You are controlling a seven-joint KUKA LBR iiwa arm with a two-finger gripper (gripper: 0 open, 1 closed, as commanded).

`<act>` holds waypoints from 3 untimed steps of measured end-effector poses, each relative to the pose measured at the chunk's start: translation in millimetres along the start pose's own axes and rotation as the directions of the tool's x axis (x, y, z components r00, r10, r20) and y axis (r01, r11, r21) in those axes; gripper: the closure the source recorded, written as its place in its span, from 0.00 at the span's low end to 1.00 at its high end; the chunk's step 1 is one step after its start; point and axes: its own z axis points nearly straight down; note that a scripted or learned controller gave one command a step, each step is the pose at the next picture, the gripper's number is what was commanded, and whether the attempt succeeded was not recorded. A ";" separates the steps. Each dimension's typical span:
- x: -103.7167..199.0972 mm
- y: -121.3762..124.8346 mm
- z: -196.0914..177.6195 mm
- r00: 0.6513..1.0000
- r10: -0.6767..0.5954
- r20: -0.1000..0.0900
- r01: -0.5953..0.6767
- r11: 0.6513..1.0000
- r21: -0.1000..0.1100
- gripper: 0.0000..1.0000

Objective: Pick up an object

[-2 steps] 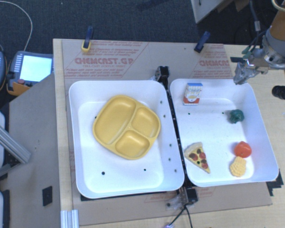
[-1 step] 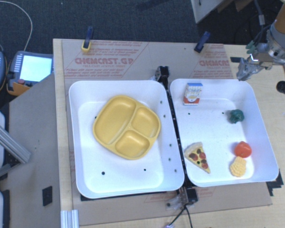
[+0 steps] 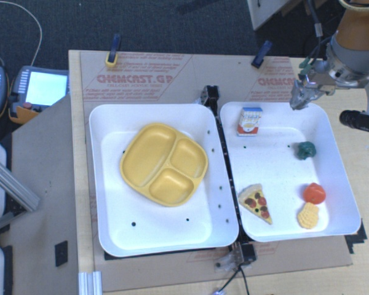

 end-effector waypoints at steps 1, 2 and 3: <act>49.1 -23.7 -7.7 1.000 -0.001 0.000 0.001 1.000 -0.001 1.00; 93.4 -44.8 -12.2 1.000 0.000 0.000 0.000 1.000 0.000 1.00; 147.3 -61.7 -0.7 1.000 -0.001 -0.001 0.001 1.000 0.002 1.00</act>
